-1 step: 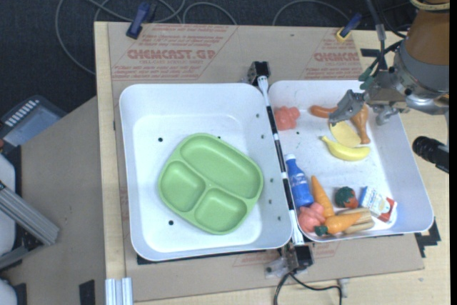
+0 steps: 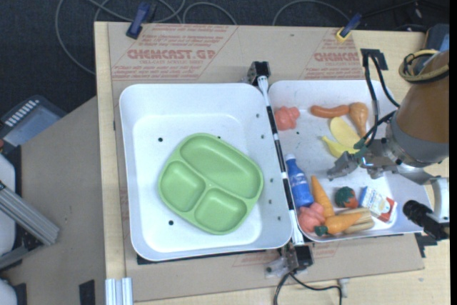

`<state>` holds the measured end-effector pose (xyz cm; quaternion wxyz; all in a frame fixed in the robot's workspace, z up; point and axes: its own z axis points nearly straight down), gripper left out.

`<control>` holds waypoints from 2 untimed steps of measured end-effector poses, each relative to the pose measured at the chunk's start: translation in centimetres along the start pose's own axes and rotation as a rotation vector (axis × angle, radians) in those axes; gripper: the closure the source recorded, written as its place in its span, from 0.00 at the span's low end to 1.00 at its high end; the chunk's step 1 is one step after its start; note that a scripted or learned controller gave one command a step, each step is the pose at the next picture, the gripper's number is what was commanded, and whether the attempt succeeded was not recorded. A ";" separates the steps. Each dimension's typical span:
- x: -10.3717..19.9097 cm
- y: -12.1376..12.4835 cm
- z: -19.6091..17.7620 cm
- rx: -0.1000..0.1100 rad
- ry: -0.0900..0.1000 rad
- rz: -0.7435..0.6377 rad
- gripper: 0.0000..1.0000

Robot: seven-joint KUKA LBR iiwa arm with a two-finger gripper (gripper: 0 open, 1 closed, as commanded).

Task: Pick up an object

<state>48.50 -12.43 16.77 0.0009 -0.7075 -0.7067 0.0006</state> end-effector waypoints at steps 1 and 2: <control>2.3 -0.3 7.0 -0.012 -0.009 0.005 0.00; 2.5 -0.4 6.2 -0.009 -0.006 0.003 1.00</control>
